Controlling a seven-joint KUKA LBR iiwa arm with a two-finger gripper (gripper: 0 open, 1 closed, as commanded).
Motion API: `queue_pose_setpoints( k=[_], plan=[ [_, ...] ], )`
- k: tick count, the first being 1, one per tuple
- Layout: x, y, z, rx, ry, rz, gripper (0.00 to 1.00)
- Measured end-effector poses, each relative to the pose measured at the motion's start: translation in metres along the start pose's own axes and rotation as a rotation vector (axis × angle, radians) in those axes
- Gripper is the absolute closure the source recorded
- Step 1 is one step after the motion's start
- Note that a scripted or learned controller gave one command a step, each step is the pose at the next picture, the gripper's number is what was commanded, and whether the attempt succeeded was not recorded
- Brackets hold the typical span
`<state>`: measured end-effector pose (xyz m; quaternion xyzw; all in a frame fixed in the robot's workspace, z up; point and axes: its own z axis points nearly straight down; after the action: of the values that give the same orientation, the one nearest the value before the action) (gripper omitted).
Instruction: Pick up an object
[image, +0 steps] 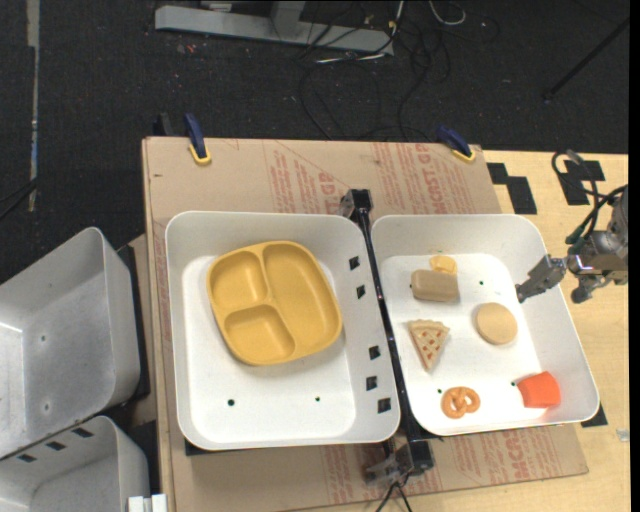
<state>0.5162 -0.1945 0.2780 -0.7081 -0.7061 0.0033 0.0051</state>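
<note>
Claw (563, 279) at right edge, fingers spread, nothing held.

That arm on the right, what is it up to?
The gripper hovers at the right bin's far edge with nothing in it. In that bin lie a pizza slice, pretzel, round bun, orange block and brown roll. The left bin holds a yellow tray.

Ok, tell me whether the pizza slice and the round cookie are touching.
Apart. The camera view shows bare white bin floor between the pizza slice and the round cookie.
</note>
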Motion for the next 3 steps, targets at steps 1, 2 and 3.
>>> queue_pose_setpoints(
  k=[1,2,3],
  plan=[
    [0.001,0.002,-0.006,-0.012,-0.003,-0.004,0.0],
    [0.001,0.002,0.037,-0.008,-0.002,-0.002,0.0],
    [0.007,-0.001,0.082,-0.007,-0.001,-0.001,0.0]
  ],
)
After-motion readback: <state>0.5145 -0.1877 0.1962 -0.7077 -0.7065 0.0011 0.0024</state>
